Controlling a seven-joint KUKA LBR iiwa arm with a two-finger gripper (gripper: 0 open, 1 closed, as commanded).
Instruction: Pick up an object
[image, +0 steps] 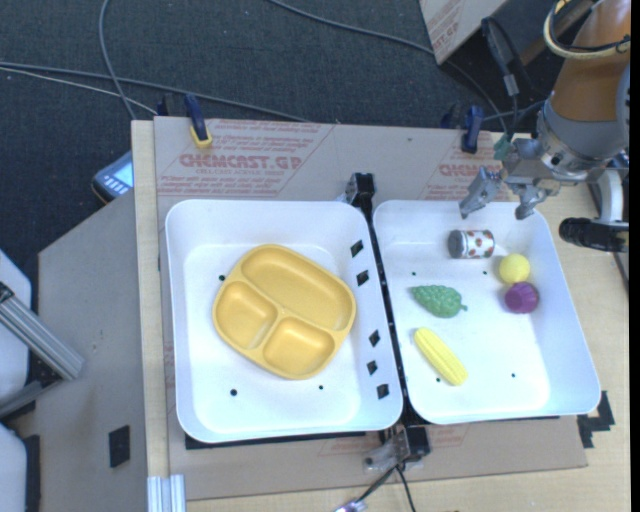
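My gripper (498, 202) hangs open above the far edge of the right bin (560, 385), its two fingers spread with nothing between them. Just below it lies a small can (471, 243) with a red-dotted label, on its side. A yellow ball (514, 268) and a purple ball (521, 297) sit to the can's right. A green bunch of grapes (438, 299) lies near the bin's middle. A yellow corn cob (440, 356) rests closer to the front.
The left bin (190, 300) holds a yellow divided plate (284, 310). A black divider with clips (372, 300) runs between the bins. Blue clamps (198, 125) (470, 128) hold the board at the back. Cables cross the dark floor behind.
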